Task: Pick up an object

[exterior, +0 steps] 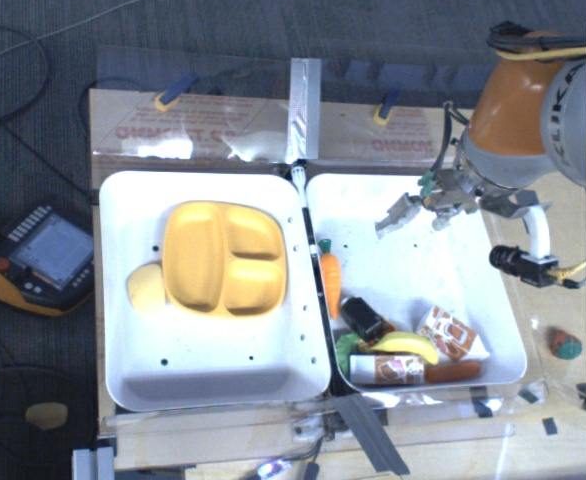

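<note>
Fingers (418, 210) (spread, nothing between) above right bin's (508, 313) bare upper floor

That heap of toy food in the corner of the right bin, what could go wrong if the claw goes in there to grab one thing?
The banana, bottle, black object and snack packet lie packed against each other, so the gripper, which hangs above bare floor farther back, may catch two things or shove them aside. The bottle hugs the right bin wall, leaving little room for a finger. The carrot lies along the divider, equally awkward.
</note>
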You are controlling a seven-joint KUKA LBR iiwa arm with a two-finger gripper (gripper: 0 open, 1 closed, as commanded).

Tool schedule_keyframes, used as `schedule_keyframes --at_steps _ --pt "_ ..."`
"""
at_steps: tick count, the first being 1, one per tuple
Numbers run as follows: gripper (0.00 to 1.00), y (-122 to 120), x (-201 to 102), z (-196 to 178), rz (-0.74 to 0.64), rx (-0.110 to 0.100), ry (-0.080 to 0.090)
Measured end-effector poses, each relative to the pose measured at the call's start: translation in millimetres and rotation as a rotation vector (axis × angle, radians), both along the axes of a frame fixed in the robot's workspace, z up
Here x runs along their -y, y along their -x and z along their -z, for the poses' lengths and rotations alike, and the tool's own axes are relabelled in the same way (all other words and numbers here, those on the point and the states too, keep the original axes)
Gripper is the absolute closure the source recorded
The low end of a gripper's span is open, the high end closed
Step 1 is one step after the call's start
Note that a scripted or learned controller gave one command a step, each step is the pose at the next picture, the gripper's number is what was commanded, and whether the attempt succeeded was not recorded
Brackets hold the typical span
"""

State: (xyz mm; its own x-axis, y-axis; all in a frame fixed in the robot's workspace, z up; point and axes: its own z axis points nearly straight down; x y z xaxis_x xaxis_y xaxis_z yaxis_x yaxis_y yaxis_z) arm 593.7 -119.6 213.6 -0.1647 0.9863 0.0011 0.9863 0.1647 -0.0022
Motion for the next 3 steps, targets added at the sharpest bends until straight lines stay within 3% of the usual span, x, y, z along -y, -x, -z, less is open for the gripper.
schedule_keyframes --at_steps 1,2,3 --pt "0.00 47 75 106 0.026 -0.002 0.001" --pt "0.00 99 91 122 -0.082 0.025 -0.004" --pt "0.00 103 78 123 0.171 0.023 0.004"
